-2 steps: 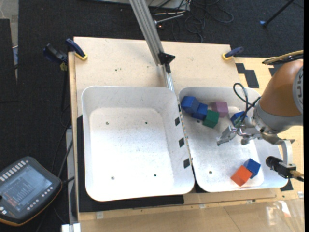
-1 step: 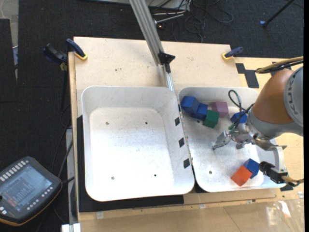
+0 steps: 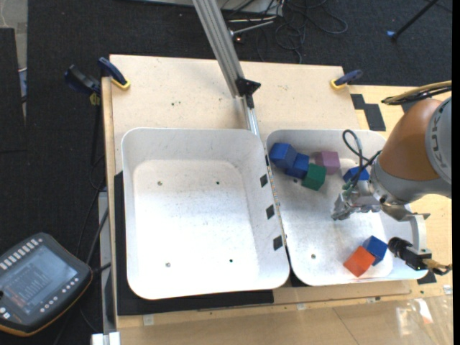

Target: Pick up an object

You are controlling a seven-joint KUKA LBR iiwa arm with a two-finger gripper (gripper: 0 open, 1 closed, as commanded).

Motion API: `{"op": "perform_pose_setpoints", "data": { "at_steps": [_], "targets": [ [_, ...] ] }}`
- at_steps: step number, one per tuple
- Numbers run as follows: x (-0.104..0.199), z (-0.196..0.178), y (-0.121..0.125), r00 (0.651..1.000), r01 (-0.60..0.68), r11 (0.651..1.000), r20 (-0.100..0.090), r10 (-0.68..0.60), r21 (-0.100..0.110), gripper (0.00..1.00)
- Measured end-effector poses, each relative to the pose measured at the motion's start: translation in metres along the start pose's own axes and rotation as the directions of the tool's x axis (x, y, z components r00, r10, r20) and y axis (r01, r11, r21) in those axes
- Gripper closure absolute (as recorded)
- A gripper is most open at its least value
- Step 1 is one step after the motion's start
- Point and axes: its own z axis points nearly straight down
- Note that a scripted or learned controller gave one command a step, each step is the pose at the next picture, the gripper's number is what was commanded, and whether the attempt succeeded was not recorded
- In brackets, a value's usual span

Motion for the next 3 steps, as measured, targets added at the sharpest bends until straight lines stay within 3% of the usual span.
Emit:
{"op": "perform_pose_setpoints", "data": {
  "at_steps": [2,3],
  "targets": [
    [0.002,-0.115,-0.009,1.0,0.004,1.0,0.002,-0.004,-0.006,1.0],
    [0.002,-0.153,-0.007,1.0,0.004,1.0,0.002,-0.004,-0.004,1.0]
  ]
}}
